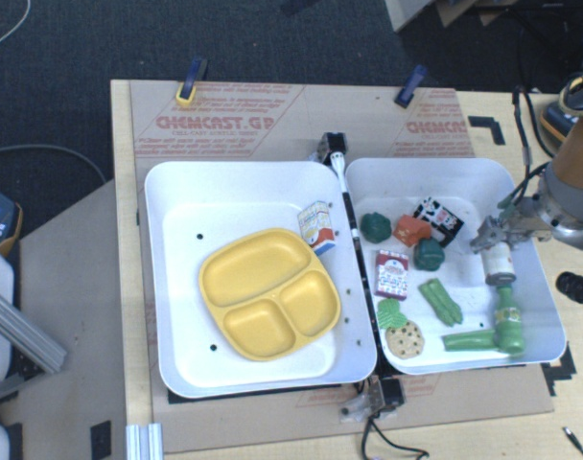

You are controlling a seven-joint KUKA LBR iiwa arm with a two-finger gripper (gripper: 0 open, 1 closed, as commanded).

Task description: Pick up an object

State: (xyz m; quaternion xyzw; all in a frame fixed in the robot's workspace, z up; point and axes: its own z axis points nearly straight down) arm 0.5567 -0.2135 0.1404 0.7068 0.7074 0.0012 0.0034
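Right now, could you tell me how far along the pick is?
Early. The arm has reached the right bin, and the gripper hangs above the green bottle. Nothing looks lifted. Grasping and raising an object remain.

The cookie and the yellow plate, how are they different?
The yellow plate lies in the left bin; the cookie lies in the right bin. The yellow plate is much bigger than the cookie. The plate has three compartments; the cookie is a flat tan disc with dark specks. Both lie flat.
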